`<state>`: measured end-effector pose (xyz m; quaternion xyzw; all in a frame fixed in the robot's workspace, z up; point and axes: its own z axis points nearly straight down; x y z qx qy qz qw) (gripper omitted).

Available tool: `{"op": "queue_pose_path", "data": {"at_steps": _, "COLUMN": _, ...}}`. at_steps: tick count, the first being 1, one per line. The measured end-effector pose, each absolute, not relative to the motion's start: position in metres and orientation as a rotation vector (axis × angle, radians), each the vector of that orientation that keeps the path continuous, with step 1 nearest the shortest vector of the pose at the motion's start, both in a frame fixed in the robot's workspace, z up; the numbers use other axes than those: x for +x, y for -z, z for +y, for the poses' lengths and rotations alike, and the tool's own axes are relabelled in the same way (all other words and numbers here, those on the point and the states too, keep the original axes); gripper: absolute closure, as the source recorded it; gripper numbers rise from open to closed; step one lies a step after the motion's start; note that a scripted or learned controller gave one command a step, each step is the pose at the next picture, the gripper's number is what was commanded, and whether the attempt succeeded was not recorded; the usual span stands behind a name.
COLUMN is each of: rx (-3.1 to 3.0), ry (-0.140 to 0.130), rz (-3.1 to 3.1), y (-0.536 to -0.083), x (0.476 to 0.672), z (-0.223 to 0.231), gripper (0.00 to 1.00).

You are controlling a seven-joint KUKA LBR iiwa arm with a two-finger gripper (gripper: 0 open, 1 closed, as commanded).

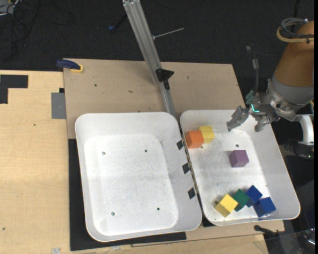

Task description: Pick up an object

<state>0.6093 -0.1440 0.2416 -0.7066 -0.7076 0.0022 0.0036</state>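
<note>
so far nothing is lifted: going left to right, the shallow white left bin (95,142) holds nothing; the right white bin (286,179) holds an orange cube (194,138), yellow cube (206,133), purple cube (238,157) and a yellow-green-blue cluster (245,200); the grey two-finger gripper (250,120) hangs spread, gripping nothing, over the bin's far edge; no readable writing

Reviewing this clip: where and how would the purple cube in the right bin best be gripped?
Probably from straight above, fingers closing on two opposite side faces of the purple cube. It sits alone on the right bin floor, apart from the other blocks, so its sides look free. The gripper is up and open.
</note>
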Motion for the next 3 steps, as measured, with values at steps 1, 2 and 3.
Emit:
{"op": "queue_pose_path", "data": {"at_steps": 1, "rx": -2.218, "ry": -0.003, "rz": -2.221, "y": -0.245, "x": 0.61, "z": -0.144, "gripper": 0.0}}
{"op": "queue_pose_path", "data": {"at_steps": 2, "rx": -2.216, "ry": -0.008, "rz": -2.217, "y": -0.185, "x": 0.618, "z": -0.144, "gripper": 0.0}}
{"op": "queue_pose_path", "data": {"at_steps": 3, "rx": -2.217, "ry": -0.008, "rz": -2.215, "y": -0.12, "x": 0.618, "z": -0.142, "gripper": 0.0}}
